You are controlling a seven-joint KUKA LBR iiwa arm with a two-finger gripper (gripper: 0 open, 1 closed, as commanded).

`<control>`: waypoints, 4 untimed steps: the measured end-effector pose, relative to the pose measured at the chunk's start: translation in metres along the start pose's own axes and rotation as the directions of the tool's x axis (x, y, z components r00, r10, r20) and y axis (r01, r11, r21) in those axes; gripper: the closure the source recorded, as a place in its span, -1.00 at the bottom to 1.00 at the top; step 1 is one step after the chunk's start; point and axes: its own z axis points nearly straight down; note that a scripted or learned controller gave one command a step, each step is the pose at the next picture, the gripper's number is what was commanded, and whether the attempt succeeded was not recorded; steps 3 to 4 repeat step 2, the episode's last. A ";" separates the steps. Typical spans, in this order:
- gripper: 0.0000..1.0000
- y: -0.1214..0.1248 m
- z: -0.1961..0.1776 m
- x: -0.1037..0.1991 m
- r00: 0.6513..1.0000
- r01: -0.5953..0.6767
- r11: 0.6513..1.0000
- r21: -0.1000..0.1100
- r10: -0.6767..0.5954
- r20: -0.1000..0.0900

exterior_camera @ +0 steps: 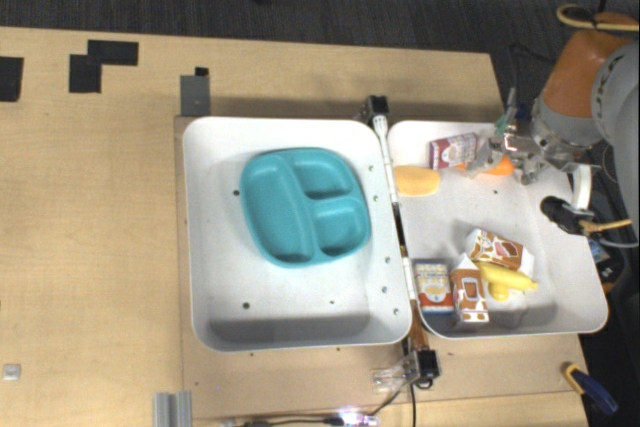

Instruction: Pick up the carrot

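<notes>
Gripper (508, 151) sits right over the carrot (497, 167) in the far right bin (560, 255); honestly can't tell its state from here.

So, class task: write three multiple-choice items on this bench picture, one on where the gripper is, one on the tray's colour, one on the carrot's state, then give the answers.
1. Where is the gripper?
A. over the right bin's far edge
B. over the left bin
C. off the bench

2. What colour is the divided tray?
A. red
B. teal
C. black

3. How is the carrot?
A. on the tray
B. low in the right bin, under the gripper
C. raised high over the left bin

Answers: 1 A, it sits by the far rim; 2 B, the tray is teal; 3 B, orange shows just below the gripper.
</notes>
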 end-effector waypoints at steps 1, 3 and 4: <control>1.00 0.001 -0.011 0.002 1.000 0.005 1.000 0.004 -0.005 0.000; -1.00 0.000 -0.011 0.001 1.000 0.006 1.000 0.004 -0.006 0.002; -1.00 0.000 -0.011 0.001 1.000 0.006 1.000 0.004 -0.006 0.002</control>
